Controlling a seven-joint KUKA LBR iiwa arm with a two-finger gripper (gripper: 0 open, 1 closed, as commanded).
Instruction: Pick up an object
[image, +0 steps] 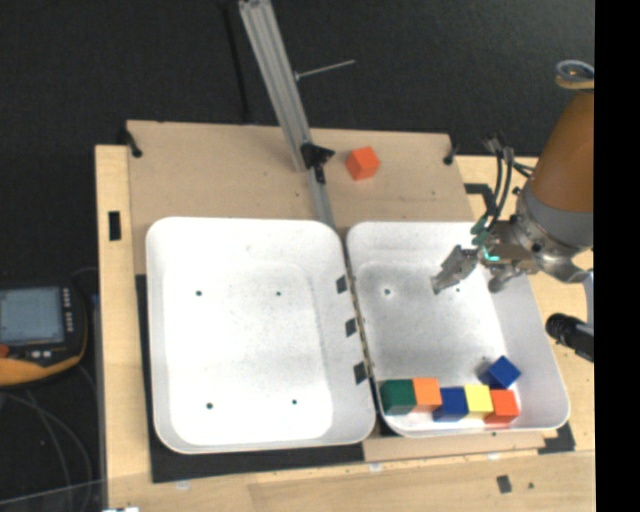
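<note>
we read the pick as not yet made: no block is lifted, and all of them lie in place. the end effector (476, 268) hangs over the upper part of the right bin (420, 330), well apart from the blocks, with its two fingers spread and nothing between them.

the things to pick sit along the near edge of the right bin. a row runs there, touching side to side: green block (398, 394), orange block (427, 391), blue block (451, 402), yellow block (478, 399), red block (504, 403). a second blue block (502, 372) sits tilted just behind the row's right end. all look small, cube-like, brightly coloured, hard-edged.

another orange cube (362, 163) rests on the surface beyond both bins. the left bin (240, 330) stands beside the right one.

what is left, in our judgement: move toward the row, descend, close on one block, lift. the tight packing may hinder finger entry.
</note>
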